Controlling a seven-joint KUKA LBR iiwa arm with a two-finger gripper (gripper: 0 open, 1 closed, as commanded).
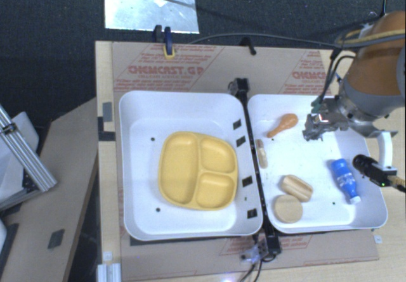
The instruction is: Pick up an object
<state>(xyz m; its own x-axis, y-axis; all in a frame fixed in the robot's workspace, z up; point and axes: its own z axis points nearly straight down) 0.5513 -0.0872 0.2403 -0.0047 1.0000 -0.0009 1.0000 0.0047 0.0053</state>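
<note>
On a bench seen from above at a slant, two shallow white bins sit side by side; the left bin (136, 147) holds a yellow divided plate (198, 170) with three compartments, lying flat near the bin's middle; the right bin (374, 211) holds several small things. Near that bin's far side lies a tan toy drumstick (283, 125), tilted; along the bin's left wall, beside the divider between the bins, lies a small pale stick-shaped piece (261, 153); toward the near edge sit a bread roll (297, 187) and, touching it or just beside it, a round tan disc (288, 209); to their right lies a blue bottle (344, 180) on its side. The grey and orange arm (379, 65) reaches in from the right; its gripper (316, 127) hangs over the far part of the right bin, just to the right of the drumstick and apart from it; nothing shows between its tips, and how far they are spread cannot be made out.
</note>
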